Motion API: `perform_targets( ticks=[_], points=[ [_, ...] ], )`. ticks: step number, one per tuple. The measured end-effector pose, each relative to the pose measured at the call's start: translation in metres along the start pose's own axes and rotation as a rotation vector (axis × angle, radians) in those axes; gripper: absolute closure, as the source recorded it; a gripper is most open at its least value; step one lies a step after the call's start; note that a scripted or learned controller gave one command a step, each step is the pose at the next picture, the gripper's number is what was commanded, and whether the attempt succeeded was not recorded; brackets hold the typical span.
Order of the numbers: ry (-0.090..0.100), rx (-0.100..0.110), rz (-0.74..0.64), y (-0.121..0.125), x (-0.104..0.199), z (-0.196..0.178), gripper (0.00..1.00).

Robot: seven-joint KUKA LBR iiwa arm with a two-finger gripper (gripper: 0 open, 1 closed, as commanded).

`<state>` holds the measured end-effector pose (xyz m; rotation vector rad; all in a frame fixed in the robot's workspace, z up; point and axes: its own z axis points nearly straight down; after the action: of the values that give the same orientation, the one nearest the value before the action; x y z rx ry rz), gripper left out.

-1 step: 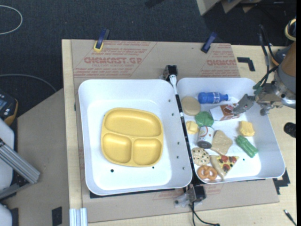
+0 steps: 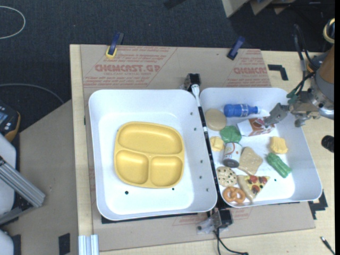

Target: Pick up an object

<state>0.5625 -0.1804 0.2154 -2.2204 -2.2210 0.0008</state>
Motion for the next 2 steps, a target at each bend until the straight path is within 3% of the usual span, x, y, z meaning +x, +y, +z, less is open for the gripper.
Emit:
perform_targets(
  ticks=[2],
  points=[
    [0.003, 0.005, 0.0, -0.008, 0.006, 0.124, 0.0]
  ],
)
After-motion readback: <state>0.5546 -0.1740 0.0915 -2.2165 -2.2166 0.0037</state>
